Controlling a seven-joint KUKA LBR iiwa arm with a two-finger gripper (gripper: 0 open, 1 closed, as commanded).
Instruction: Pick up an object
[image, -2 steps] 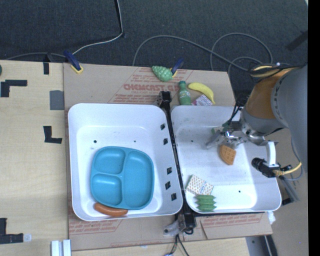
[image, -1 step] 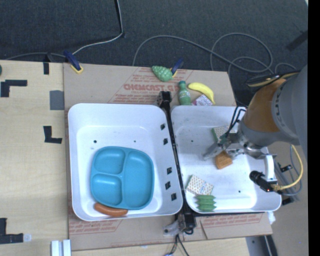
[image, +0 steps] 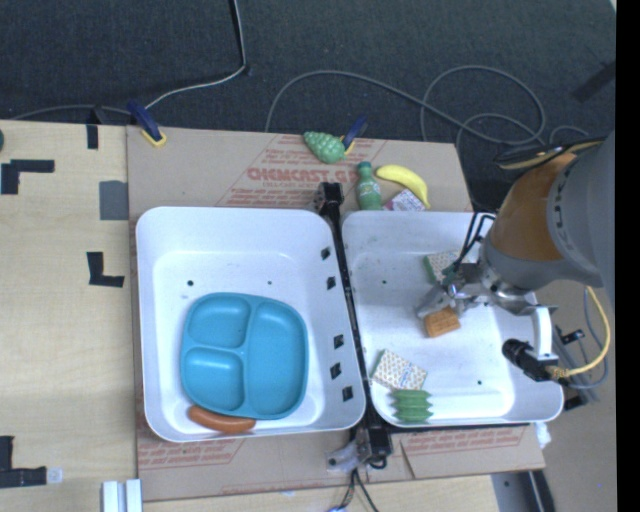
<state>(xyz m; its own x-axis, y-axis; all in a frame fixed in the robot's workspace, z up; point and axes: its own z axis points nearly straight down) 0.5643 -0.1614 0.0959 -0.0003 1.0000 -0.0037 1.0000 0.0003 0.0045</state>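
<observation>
Right white bin (image: 500, 400), right of centre: grey arm's two-finger gripper (image: 442, 305) sits directly over a small tan block-shaped object (image: 441, 323); whether the object is pinched cannot be told. Lower in the same bin: checkered waffle-like piece (image: 399, 372) touching a green ridged item (image: 411, 404). Left white bin (image: 160, 240): blue sectioned plastic plate (image: 243, 354), orange sausage-shaped toy (image: 221, 420) at its lower edge.

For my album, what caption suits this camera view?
Gripper poised over a small orange block in the right bin.
</observation>
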